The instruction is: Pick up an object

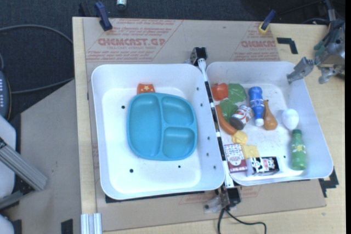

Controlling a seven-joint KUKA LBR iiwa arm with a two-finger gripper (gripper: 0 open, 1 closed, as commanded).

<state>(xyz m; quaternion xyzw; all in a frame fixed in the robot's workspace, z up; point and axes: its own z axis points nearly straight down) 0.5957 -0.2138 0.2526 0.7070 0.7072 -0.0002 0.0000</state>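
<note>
The objects to pick from lie crowded in the right bin [315, 134]. Along its left side sit a red tomato-like piece [220, 91], a green leafy piece [236, 92] and an orange carrot [224, 122]. Just right of these a blue bottle [255, 102] lies pointing near and far, with a brown drumstick-shaped piece [269, 115] touching its right side. A white egg [289, 117] rests further right, and a green bottle [298, 149] lies near the bin's right wall. At the near end are a yellow slice [250, 150], a red and white carton [235, 159] and a black and white carton [265, 165].

The gripper [310, 69] hangs over the far right corner of that bin, above its rim and well apart from all the objects. Its fingers [299, 70] are spread apart and grasp nothing.

The left bin [104, 134] holds a blue divided plate [162, 126] in its middle, with a small red and yellow piece [146, 88] just beyond the plate's far edge. Both bins sit side by side on the desk [164, 38], touching along their shared edge. Two blue clamps [102, 15] grip the desk's far edge.
</note>
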